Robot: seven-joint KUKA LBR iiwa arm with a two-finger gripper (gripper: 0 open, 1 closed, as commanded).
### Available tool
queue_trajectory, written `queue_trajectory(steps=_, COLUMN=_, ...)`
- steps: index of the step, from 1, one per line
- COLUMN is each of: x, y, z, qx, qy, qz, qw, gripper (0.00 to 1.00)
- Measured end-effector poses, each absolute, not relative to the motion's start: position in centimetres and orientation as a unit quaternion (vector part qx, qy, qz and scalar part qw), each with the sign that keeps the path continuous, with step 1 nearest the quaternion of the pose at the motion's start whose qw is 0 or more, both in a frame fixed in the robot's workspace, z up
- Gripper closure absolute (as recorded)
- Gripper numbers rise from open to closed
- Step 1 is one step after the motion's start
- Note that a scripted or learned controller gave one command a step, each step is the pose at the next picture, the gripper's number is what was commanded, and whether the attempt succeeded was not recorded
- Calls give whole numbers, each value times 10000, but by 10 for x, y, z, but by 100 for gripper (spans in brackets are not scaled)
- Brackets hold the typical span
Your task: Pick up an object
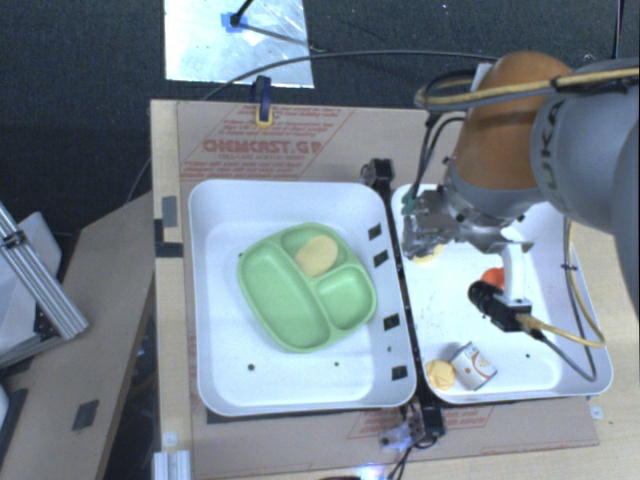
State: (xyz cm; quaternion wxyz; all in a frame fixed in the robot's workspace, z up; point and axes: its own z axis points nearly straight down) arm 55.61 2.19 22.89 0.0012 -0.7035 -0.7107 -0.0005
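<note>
My gripper [422,236] hangs low over the back left part of the right bin [560,368], close to the wall between the bins. Just below it a small yellow object [428,255] peeks out on the bin floor. A small orange-red object [492,277] lies to the right of the gripper. At the front of the same bin rest a little white and orange can [473,364] and a yellow lump [439,373]. The left bin [230,368] bears a green divided plate [300,303] with a pale yellow piece [317,255] in its back compartment.
The grey arm with its orange band [510,118] covers the back of the right bin. A black connector [497,304] with a yellow cable [570,336] crosses that bin's middle. Black clips line the wall between the bins. Cardboard lies under both bins.
</note>
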Motion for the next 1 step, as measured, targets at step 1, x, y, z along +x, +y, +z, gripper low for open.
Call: queue_trajectory(steps=1, x=551, y=66, z=226, qx=-7039, qy=-7103, qz=-7, qw=7, gripper=100)
